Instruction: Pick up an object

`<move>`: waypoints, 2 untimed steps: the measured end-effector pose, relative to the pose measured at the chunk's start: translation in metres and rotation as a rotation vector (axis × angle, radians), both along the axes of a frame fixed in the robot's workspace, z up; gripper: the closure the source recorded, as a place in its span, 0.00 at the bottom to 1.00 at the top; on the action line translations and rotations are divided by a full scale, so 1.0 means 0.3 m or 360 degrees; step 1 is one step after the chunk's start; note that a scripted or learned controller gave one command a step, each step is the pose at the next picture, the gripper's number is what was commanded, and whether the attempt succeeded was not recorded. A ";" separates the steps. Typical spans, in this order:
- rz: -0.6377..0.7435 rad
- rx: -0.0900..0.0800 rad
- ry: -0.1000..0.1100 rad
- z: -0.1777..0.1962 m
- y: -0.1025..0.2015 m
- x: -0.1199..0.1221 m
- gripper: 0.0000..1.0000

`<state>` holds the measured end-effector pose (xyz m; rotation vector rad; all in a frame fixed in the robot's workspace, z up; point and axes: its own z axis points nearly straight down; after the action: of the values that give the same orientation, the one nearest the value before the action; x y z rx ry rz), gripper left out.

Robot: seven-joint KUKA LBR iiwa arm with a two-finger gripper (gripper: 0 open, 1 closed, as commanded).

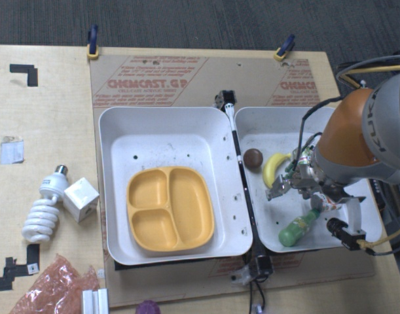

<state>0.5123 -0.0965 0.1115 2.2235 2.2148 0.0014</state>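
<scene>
Right bin (265, 237) holds banana (275, 167) at 11 o'clock, green bottle (296, 229) at 6, gripper (292, 187) between them, grip state unclear, cannot tell

Gripper (286, 187) is low in right bin (262, 231), crowded: banana (273, 167) just beyond it, brown ball (253, 158) further left, green bottle (296, 229) just below. Bare floor between bottle and the left wall. Left bin: tray (169, 209) fills the floor, narrow rim strip free.
</scene>
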 end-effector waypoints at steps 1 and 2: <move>0.0003 0.0003 0.0005 -0.064 -0.006 -0.110 0.00; 0.0001 0.0002 0.0000 -0.032 -0.009 -0.105 1.00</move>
<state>0.4809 -0.0991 0.1020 2.2234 2.2160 0.0024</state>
